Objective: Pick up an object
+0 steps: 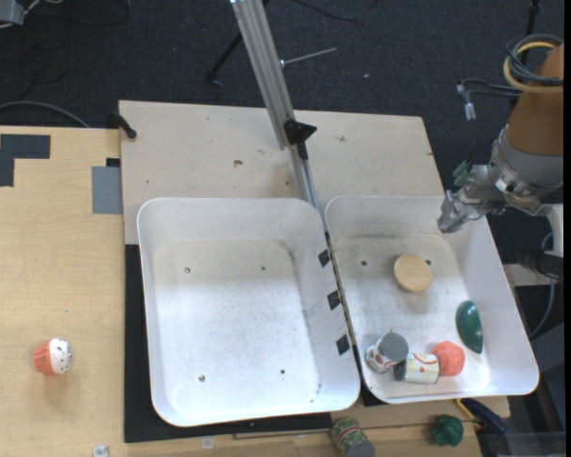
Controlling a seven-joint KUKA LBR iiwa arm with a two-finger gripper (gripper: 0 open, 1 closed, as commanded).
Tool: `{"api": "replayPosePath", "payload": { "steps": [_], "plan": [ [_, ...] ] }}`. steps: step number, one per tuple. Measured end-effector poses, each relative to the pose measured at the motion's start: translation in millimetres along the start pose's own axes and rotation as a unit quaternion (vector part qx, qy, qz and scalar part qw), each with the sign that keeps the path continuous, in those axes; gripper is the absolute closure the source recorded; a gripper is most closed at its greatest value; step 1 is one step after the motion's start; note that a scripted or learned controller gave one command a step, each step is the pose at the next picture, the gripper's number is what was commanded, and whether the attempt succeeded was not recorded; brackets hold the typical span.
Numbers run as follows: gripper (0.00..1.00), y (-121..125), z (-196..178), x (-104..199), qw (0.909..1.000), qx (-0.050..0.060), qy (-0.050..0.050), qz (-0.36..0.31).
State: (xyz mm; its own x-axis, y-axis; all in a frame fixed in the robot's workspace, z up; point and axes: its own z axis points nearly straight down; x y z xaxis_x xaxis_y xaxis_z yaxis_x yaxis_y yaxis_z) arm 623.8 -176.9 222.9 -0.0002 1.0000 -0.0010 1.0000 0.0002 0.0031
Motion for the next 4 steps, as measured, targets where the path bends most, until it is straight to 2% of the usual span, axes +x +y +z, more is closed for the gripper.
{"api": "replayPosePath", "payload": {
  "steps": [3, 4],
  "plan": [
    [1.0, -52, 16, 150, 1.0, 0.005, 0.002, -0.002],
    [1.0, -80, 14, 195, 1.0, 0.005, 0.002, -0.002]
  ]
}}
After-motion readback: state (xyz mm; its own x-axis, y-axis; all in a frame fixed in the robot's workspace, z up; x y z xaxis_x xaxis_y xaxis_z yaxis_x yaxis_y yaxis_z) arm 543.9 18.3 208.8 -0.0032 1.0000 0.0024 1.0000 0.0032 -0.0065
